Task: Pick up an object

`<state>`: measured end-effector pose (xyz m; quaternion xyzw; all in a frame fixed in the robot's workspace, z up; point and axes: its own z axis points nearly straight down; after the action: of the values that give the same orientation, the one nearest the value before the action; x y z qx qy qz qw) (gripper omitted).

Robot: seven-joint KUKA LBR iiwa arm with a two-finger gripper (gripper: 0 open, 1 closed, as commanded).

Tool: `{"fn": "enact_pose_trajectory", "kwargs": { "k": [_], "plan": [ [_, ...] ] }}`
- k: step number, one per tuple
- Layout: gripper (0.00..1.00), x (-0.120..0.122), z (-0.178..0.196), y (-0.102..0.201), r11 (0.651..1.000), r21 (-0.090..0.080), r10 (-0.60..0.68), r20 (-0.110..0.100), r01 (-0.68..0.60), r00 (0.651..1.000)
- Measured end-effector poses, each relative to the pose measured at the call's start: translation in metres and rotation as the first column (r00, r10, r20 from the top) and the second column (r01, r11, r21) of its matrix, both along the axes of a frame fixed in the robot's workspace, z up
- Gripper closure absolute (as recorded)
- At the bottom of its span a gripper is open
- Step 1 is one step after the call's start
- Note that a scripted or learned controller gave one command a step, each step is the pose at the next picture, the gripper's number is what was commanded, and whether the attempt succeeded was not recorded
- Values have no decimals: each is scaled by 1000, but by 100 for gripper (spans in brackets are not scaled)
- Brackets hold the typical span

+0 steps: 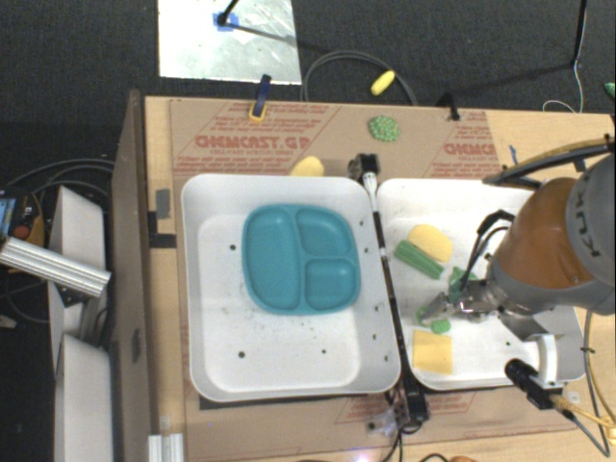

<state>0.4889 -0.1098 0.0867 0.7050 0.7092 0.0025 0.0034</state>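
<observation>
Yellow block (433, 352), the thing lowest in your view, lies flat near the front wall of the right bin (481, 192). Just above it sits the gripper (445, 306), low over the bin floor, with a small green piece (440, 326) right at its tip. You cannot tell if the jaws are spread or pressed together, or if they pinch that green bit, because the wrist and cables hide them. A little farther up lies a green stick (418, 257), leaning against a yellow lump (432, 242). These look like toy food, so you can guess they are light and hard, a bit smooth, and not easy to break. The green stick is thin, so it seems best to grab it across its short side, near the middle. The yellow block is wide and flat, so take it by two opposite edges. Over in the left bin (217, 354) rests a blue tray (299, 258) with three parts, well apart from the gripper.
</observation>
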Motion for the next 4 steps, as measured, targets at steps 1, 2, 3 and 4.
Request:
{"fn": "enact_pose_trajectory", "kwargs": {
  "k": [1, 2, 3, 4],
  "plan": [
    [0, 59, 0, -35, 1000, -1, 0, 1, 0, 1000],
    [0, 88, 0, 18, 1000, 1, 3, -1, -3, 1000],
    [0, 149, 0, 2, 1000, -1, 1, 0, -1, 1000],
    [0, 182, -1, 5, 1000, 1, 1, -4, -1, 1000]
  ]
}}
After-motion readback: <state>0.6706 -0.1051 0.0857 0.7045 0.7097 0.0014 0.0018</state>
